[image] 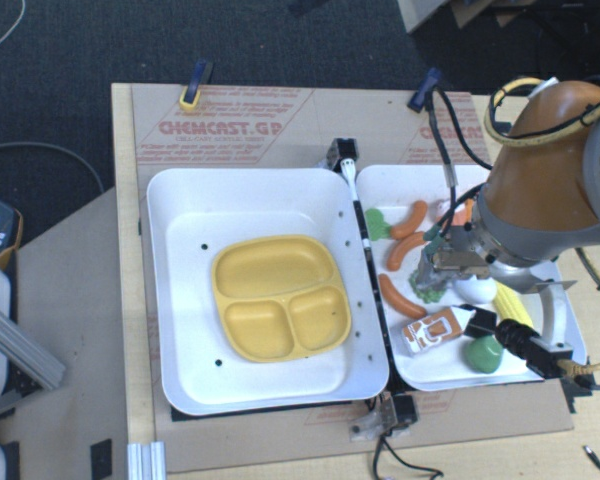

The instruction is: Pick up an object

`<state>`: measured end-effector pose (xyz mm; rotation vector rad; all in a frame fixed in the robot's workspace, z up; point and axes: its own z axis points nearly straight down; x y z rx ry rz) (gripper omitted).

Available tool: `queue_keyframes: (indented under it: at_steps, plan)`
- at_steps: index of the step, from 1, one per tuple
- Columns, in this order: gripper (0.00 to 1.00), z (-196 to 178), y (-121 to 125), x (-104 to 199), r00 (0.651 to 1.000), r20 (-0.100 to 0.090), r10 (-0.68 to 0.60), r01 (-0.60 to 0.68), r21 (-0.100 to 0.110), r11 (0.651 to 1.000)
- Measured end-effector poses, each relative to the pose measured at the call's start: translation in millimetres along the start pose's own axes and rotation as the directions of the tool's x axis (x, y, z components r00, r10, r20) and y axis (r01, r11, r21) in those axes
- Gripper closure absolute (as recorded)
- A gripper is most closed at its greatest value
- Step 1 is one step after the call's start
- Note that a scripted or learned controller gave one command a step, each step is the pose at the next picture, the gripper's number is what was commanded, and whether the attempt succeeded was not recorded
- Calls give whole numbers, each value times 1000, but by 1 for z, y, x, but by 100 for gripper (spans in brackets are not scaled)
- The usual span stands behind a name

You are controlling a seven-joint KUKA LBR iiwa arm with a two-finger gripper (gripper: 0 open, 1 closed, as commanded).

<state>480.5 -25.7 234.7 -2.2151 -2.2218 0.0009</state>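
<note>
Green leafy piece (425, 289) lay in the right bin (412, 176), near that bin's middle, directly under the gripper (438, 268). Whether the gripper was spread or pressed together could not be told, nor whether it touched the piece. Three orange sausages lay close by: one (411, 219) towards the far rim, one (403, 252) just left of the gripper, one (400, 296) nearer the front. A small carton (430, 330) and a green ball (483, 354) lay along the front rim. The left bin (165, 208) contained a yellow divided plate (278, 296).
</note>
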Motion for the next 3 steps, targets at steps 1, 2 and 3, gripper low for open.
queue_keyframes:
  at_steps: [1,2,3]
  plan:
    - [100,1,2,0,1000,1,3,-3,-2,1000]
    - [100,8,-1,6,1000,1,2,-2,0,1000]
    - [100,0,3,0,1000,3,3,-3,-5,1000]
